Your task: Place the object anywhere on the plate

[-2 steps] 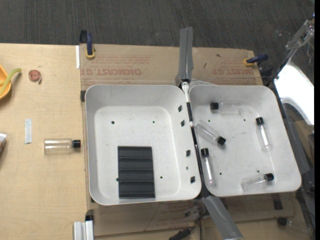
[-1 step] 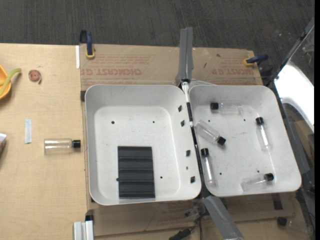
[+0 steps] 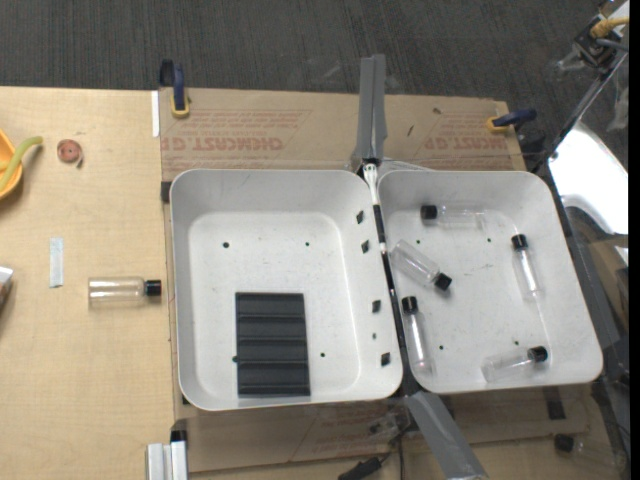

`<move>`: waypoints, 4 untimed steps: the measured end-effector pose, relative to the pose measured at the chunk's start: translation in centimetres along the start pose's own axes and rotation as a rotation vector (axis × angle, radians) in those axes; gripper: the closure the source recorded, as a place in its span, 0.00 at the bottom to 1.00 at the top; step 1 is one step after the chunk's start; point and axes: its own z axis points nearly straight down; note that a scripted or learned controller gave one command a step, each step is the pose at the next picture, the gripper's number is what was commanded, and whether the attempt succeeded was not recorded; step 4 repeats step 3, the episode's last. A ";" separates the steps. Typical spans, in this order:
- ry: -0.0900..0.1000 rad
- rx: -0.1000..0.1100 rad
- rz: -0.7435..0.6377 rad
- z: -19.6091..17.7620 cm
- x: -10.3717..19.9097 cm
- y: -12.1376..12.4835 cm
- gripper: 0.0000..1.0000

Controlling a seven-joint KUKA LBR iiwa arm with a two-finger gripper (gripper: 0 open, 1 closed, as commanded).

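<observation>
Camera view: five capped vials are lying in the right bin (image 3: 560, 218). One (image 3: 447, 214) is resting near the far wall, one (image 3: 417, 266) is lying tilted close to the left wall, one (image 3: 413, 334) is lying along that wall, one (image 3: 526, 266) is lying by the right side, and one (image 3: 513, 365) is lying near the front edge. The plate (image 3: 271, 344), dark and ribbed, is sitting in the left bin (image 3: 182, 268) toward its front. The two bins' adjoining walls are standing between vials and plate. A sixth vial (image 3: 120, 289) is lying on the bench (image 3: 90, 388), left of the bins.

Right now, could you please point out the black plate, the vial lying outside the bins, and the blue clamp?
black plate (image 3: 271, 345), camera view, centre of ribbed top
vial (image 3: 117, 289), camera view, clear body
blue clamp (image 3: 168, 74), camera view, handle
</observation>
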 end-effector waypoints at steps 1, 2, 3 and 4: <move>0.000 0.000 0.136 0.0 -5.0 4.5 0.00; 0.001 0.001 0.088 -0.1 -11.0 2.5 0.00; 0.000 0.000 0.139 0.0 -0.8 -1.2 0.00; 0.000 0.000 0.139 0.0 -0.8 -1.2 0.00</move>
